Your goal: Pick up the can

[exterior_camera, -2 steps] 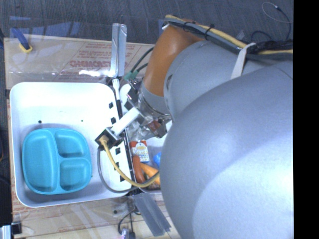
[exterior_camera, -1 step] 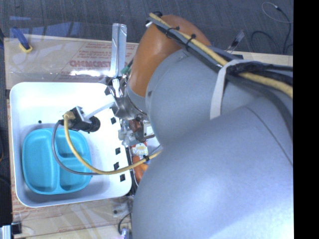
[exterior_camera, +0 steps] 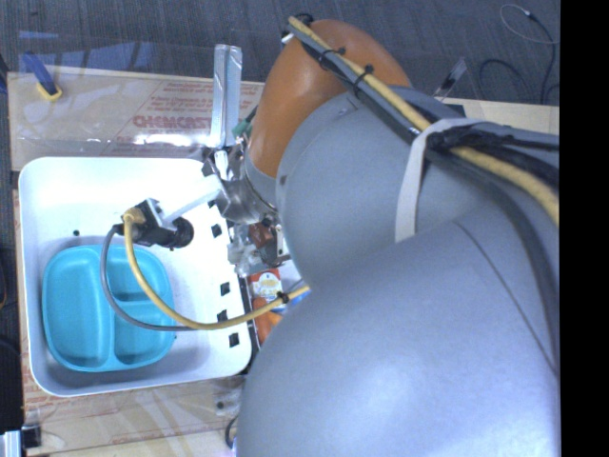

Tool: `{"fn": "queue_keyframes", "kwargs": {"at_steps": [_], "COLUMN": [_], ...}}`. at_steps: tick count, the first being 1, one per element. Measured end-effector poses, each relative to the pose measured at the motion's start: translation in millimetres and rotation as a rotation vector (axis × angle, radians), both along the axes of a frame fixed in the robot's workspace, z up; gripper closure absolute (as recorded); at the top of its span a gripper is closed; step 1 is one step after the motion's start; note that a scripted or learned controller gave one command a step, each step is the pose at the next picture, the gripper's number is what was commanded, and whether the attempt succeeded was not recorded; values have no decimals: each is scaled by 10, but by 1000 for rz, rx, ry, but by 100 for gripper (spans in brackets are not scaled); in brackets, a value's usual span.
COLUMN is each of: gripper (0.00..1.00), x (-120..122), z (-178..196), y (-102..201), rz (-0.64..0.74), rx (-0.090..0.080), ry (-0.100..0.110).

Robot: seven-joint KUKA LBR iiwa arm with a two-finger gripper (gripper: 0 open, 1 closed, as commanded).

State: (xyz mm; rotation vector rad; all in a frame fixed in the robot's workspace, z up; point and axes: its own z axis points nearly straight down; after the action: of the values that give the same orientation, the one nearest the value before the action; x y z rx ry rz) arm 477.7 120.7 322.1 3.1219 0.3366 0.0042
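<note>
A pale wooden bench stood on dark carpet, with a clear sheet printed in red behind it. The left white bin held a blue two-part tray. The grey arm covered the bench's right side. The gripper hung by that bin's right wall; whether it was open or closed could not be told. Just below it, a red-and-white labelled patch, seemingly the can, peeked out beside the arm.

Dark carpet floor, wooden bench
</note>
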Motion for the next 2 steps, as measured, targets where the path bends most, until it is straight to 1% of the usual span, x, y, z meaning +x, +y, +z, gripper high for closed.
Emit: {"fn": "queue_keyframes", "kwargs": {"at_steps": [1, 2], "gripper": [100, 100], "x": [388, -20], "z": [352, 211], "y": [765, 418], "rz": [103, 141], "rx": [1, 1], "ry": [2, 7]}}
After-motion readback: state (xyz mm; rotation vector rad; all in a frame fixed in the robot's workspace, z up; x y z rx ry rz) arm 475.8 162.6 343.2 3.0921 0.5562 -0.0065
